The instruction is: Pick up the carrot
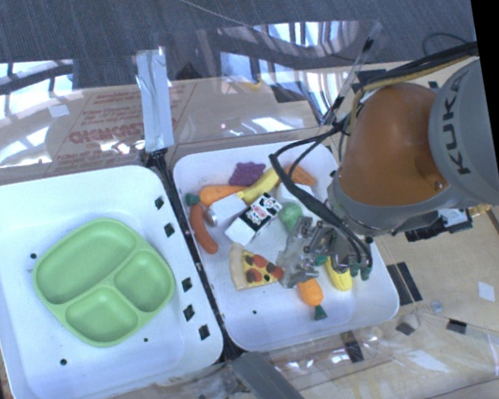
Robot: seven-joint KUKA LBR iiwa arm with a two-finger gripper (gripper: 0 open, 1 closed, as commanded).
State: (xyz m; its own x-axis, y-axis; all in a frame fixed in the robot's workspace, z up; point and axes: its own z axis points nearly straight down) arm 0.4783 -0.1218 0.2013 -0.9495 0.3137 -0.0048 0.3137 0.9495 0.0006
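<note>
Wooden bench, two white bins. Gripper (304, 256) lowered over carrot (310, 292), beside pizza slice (255, 268); finger state cannot be told. Fingers to be centred across carrot body, neighbours avoided.

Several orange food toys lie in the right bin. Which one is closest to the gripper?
The small carrot with the green stub, lying just below the gripper. The other orange pieces lie farther, toward the bin's left and top.
</note>
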